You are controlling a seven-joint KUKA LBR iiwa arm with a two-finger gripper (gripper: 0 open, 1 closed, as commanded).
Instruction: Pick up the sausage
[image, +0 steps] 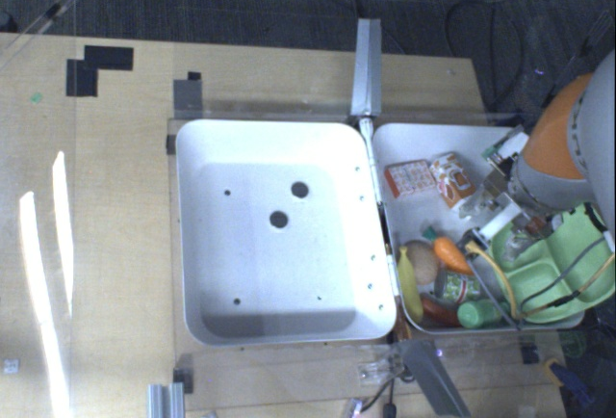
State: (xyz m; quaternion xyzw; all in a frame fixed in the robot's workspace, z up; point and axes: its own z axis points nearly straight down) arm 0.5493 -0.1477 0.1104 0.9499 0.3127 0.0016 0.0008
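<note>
One dark red sausage [439,313] lies at the near edge of the right bin [423,141], apart from the gripper. It touches a yellow banana [409,283] on its left and a green bottle [478,314] on its right. A can [452,288] sits just behind it, with a carrot [450,253] beyond. The gripper [484,235] hangs above the bin's right half, near the carrot. Whether it is released or clenched cannot be told. The left bin [192,214] stands alongside.
</note>
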